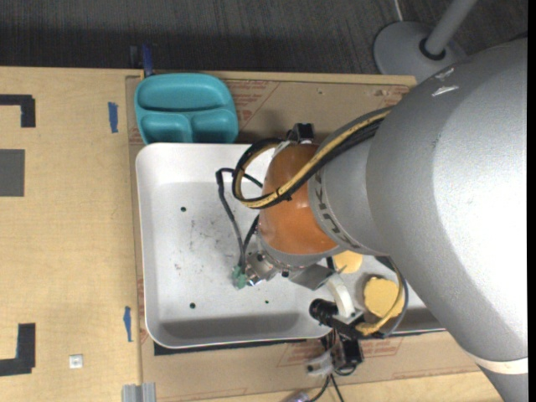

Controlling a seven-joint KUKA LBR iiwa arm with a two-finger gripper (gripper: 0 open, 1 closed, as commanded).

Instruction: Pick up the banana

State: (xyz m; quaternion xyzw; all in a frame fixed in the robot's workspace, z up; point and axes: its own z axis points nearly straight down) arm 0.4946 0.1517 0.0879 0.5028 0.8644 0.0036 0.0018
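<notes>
One white bin (180, 249), one teal tray (186, 107); gripper (251, 273) state unclear.

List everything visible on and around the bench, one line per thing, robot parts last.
white bin: one, white, centre of the bench, under the arm.
teal tray: one, teal with compartments, beyond the bin's far left corner.
yellow object: one, yellow, partly hidden under the arm near the bin's front right; possibly the banana, cannot confirm.
blue tape marks: a few, blue, along the cardboard left of the bin.
arm: one, grey with an orange band, reaching in from the right.
end effector: one, low over the bin floor.
</notes>
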